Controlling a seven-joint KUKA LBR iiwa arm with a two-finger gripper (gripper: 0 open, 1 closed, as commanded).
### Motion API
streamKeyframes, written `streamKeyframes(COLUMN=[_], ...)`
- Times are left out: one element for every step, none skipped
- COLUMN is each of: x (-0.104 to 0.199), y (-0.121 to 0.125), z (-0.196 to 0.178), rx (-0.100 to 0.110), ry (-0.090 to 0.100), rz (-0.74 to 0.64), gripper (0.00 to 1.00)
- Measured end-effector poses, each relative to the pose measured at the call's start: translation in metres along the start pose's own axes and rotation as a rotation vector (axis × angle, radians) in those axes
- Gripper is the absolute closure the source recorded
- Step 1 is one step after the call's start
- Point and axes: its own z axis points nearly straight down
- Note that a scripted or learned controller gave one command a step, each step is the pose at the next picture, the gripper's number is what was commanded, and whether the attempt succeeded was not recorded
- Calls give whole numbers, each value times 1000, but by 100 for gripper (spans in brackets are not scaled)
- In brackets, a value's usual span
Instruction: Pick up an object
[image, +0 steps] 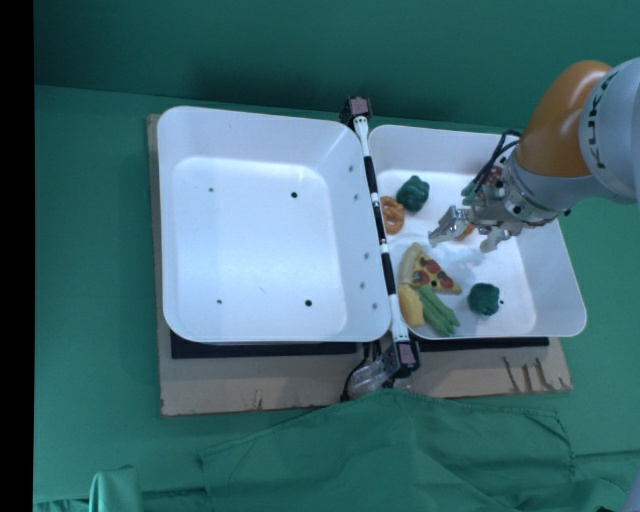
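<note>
Likely light, stiff plastic toy food, slippery on rounded sides: pizza slice near centre of right bin, flat and best pinched across its edges. Reaching in from three o'clock, wrist tipped down, hand hovering at one o'clock of the slice, spread wide, holding nothing.

Toy foods — in right bin

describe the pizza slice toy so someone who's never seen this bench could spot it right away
Look in the right-hand white bin, the one holding toy food. Near its left wall, below the hand, lies the pizza slice. It is the only flat triangle, red and yellow, pointing right, with green beans just below it.
</note>
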Motion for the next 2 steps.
streamKeyframes(x=[8,0], y=[-31,-19], z=[11,12], rx=[-20,-9], ry=[-7,0], rz=[2,-1], gripper=[0,0])
